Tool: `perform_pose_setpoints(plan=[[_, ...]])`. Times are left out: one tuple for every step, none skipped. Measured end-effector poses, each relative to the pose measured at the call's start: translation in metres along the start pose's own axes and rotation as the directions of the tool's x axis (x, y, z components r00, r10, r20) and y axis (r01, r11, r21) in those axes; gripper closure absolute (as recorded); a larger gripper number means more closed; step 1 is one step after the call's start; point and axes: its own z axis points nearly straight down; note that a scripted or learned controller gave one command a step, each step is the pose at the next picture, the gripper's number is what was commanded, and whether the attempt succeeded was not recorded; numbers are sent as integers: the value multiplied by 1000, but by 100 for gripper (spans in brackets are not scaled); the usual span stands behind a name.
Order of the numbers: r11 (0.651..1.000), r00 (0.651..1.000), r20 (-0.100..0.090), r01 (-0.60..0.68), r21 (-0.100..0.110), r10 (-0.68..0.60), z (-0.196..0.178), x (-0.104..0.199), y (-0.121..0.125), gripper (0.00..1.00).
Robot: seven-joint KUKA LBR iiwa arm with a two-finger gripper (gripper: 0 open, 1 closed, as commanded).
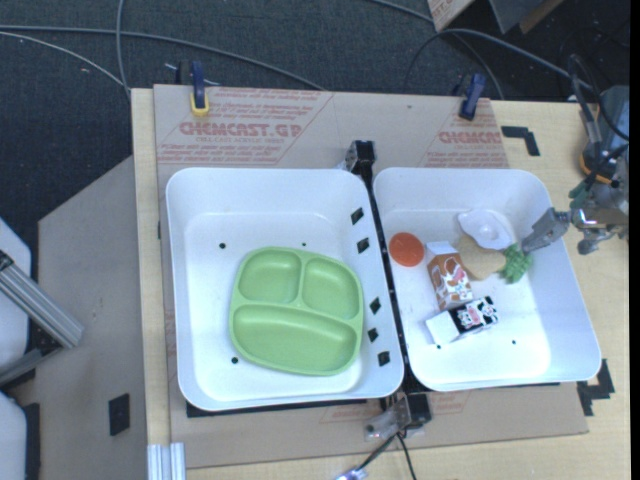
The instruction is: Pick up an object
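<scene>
The green toy (516,264) lies in the right bin (560,353), near its right wall, touching the tan piece (481,261). The tool (545,232) sits just above it, reaching in from the right; I cannot tell how wide it stands or whether it grips anything. Nearby lie an orange disc (406,249), a brown carton (451,279) and a black-and-white box (464,319). The left bin (190,298) holds a green tray (297,310).

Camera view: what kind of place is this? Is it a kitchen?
Probably a robot test lab, not a kitchen. Two white bins are clamped to a board, cables trail over the floor, and a robot gripper reaches among toy food.
</scene>
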Motion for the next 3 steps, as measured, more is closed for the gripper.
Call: perform_pose_setpoints(plan=[[1000, 1000, -3, 1, 6, 0, 61, 8, 0, 0], [1000, 1000, -2, 0, 5, 0, 105, 9, 3, 0], [1000, 1000, 2, 0, -3, 0, 142, 14, 3, 0]])
